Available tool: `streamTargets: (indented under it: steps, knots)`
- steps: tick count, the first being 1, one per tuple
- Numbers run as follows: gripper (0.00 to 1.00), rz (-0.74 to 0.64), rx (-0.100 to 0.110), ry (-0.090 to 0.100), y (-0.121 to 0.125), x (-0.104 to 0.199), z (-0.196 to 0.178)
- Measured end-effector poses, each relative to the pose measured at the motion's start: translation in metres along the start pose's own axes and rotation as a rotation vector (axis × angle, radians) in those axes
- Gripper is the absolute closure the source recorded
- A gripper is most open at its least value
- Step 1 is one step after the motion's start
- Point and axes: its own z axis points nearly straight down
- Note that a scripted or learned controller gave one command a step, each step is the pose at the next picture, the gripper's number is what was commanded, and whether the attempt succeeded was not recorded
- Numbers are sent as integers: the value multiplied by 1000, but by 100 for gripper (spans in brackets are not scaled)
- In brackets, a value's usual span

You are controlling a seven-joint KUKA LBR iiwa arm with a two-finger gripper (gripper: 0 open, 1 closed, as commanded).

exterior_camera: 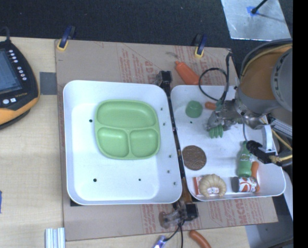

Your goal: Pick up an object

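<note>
Wooden counter (25, 164) with a cardboard sheet (133, 61) under two white bins side by side. Left bin (81, 185) holds a green divided plate (127, 128). Right bin (221, 143), the landmark here: small green cup (194, 109) in its upper left part, brown round cookie-like disc (194, 157) left of centre, bagel-like pastry (212, 185) at the lower edge, small can (245, 184) beside the pastry, green bottle (244, 162) above the can on the right side, orange piece (210, 105) near the cup. Grey arm (267, 81) reaches in over the bin's upper right; gripper (217, 125) hangs at upper centre of the bin, right at a green ridged object (216, 132). Cannot tell whether the fingers are apart or together, or whether they grip the green object. Orange carrot (186, 73) lies on the cardboard just above the bin. Teach pendant (9, 87) far left of the bins.
</note>
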Motion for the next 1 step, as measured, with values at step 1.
streamTargets:
  steps: [1]
  knots:
    - [100, 1, -5, 3, -4, 57, -91]
